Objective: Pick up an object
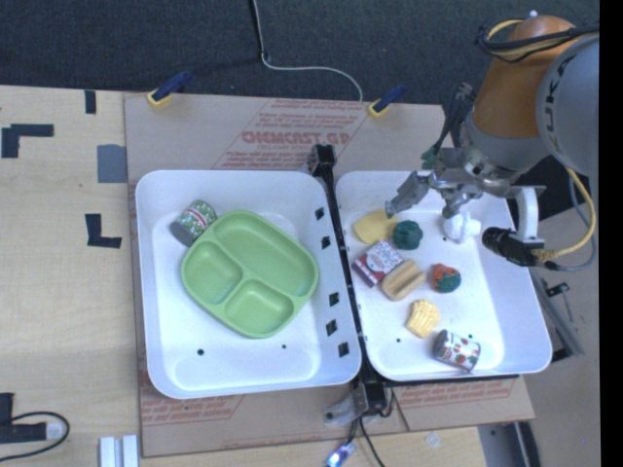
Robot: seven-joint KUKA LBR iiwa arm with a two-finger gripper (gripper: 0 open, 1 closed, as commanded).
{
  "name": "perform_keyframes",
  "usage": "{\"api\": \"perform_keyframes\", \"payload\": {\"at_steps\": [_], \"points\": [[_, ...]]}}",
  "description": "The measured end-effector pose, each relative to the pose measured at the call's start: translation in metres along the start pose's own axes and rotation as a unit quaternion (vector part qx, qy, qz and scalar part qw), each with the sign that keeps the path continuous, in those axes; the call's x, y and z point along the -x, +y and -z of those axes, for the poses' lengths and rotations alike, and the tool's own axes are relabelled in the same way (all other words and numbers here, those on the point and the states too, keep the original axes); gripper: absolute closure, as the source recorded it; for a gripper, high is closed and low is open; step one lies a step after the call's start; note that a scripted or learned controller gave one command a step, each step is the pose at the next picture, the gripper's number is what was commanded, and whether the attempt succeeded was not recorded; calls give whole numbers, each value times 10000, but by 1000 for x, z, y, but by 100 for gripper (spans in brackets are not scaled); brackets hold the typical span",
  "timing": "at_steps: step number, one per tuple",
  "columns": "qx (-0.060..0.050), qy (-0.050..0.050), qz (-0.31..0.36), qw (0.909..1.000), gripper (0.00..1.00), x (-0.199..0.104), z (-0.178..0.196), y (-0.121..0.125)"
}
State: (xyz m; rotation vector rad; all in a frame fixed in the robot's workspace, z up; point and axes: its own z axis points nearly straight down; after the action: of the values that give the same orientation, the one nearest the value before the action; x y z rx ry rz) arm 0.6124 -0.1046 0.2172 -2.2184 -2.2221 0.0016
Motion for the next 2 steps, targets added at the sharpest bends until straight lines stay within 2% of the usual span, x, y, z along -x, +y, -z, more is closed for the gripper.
{"api": "perform_keyframes", "payload": {"at_steps": [1,2], "points": [[49,-1,27,10000,0,-55,104,-8],[1,-4,14,10000,100,-52,108,-8]]}}
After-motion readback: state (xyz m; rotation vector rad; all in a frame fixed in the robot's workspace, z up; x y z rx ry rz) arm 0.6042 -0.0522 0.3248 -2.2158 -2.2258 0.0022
